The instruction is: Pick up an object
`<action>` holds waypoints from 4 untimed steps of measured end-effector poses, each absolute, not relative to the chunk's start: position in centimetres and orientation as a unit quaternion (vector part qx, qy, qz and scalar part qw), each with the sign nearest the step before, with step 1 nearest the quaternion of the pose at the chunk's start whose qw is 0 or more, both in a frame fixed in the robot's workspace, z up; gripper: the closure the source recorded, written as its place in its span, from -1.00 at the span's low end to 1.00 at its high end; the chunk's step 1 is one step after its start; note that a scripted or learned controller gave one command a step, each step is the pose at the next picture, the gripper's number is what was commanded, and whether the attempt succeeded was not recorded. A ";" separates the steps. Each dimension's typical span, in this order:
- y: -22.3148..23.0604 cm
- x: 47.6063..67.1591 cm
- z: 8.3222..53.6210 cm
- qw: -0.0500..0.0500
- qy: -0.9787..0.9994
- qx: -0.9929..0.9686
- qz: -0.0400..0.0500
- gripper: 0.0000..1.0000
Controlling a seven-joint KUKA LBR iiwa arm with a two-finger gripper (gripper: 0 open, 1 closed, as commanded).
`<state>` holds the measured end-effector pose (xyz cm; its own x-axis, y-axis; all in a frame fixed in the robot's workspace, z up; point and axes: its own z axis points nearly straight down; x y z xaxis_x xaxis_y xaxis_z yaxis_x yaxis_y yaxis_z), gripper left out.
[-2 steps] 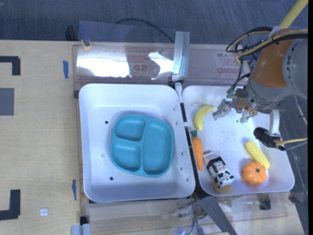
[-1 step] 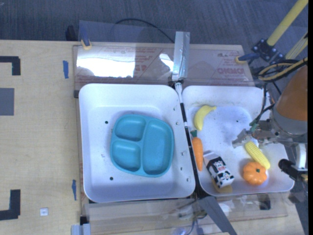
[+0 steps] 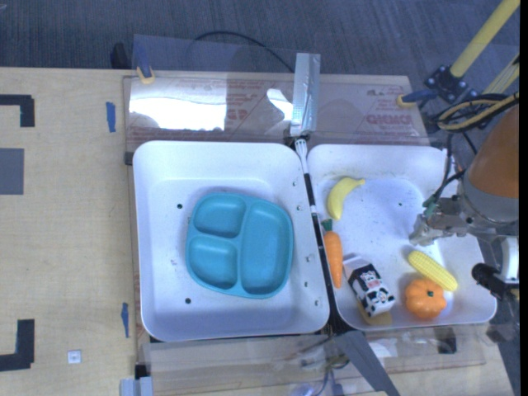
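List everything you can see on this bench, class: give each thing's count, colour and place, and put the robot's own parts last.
bins: 2, white, side by side on the bench
divided plate: 1, blue, middle of the left bin
banana: 1, yellow, upper left of the right bin
carrot: 1, orange, along the right bin's left wall
toy cow: 1, black and white, lower middle of the right bin
corn cob: 1, yellow, lower right of the right bin
pumpkin: 1, orange, just below the corn cob
arm: 1, grey with orange band, right edge
gripper: 1, grey, over the right bin, above the corn cob
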<state>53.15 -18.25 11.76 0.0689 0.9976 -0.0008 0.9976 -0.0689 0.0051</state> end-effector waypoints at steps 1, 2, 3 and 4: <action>-16.4 54.1 20.2 0.003 0.671 0.741 0.002 1.00; -9.9 53.1 23.2 0.002 0.667 0.745 0.002 1.00; -4.3 62.9 20.7 0.001 0.733 0.680 0.001 1.00; -6.6 66.7 20.9 0.002 0.705 0.710 0.001 1.00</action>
